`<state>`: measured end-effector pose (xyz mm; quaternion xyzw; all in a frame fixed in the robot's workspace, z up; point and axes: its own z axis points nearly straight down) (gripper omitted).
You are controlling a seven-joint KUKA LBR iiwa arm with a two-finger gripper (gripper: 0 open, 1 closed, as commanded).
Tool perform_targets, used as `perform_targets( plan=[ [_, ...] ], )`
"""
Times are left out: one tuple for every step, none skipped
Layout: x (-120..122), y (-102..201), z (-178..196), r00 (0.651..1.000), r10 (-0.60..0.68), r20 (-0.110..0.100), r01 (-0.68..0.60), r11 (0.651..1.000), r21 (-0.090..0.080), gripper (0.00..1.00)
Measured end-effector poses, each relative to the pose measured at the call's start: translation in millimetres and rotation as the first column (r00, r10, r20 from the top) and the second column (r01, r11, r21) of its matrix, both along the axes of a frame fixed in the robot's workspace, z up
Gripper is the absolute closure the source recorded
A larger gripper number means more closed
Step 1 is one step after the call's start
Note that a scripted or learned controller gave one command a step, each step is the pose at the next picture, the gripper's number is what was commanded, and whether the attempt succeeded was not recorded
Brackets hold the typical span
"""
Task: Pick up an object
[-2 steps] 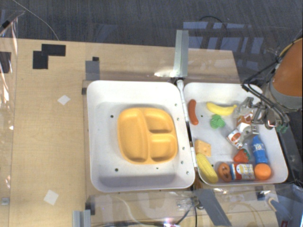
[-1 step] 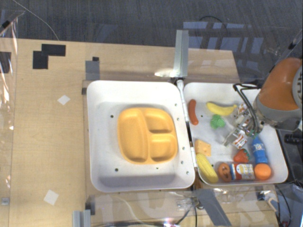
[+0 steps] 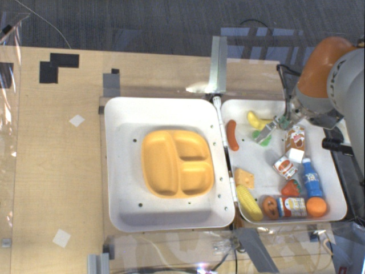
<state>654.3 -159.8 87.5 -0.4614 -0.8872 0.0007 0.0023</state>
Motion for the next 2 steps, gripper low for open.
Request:
perform_targets(
  plan=[
    [6.5, 1.6, 15.7, 1.0, 0.01, 0.025, -0.01, 1.0, -0.007, 1.0],
    [-16.4, 34.2, 97.2, 0.888, -0.459, 0.015, 0.459, 0.888, 0.003, 1.0]
  ],
)
